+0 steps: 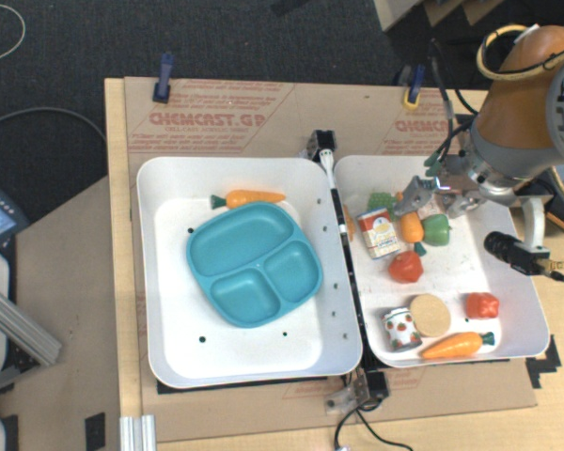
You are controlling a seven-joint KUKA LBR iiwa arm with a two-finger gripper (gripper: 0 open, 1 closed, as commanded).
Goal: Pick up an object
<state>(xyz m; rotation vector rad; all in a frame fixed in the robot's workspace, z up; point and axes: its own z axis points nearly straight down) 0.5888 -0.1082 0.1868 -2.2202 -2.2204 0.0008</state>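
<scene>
My gripper (430,198) hangs low over the back of the right bin (517,280), at the end of the grey arm with its orange band. Just in front of it lie a small orange fruit (411,227) and a green pepper (438,230), both very close to the gripper. A green piece (381,200) lies to its left, next to a small milk carton (380,235). A red tomato (406,267) sits nearer the bin's middle. I see nothing lifted off the bin floor.
Near the right bin's front lie a round tan biscuit (431,315), a small can (399,328), a carrot (452,346) and a red pepper (481,304). The left bin (160,252) holds a blue divided plate (253,263) and another carrot (250,197). A ridge (342,242) divides the bins.
</scene>
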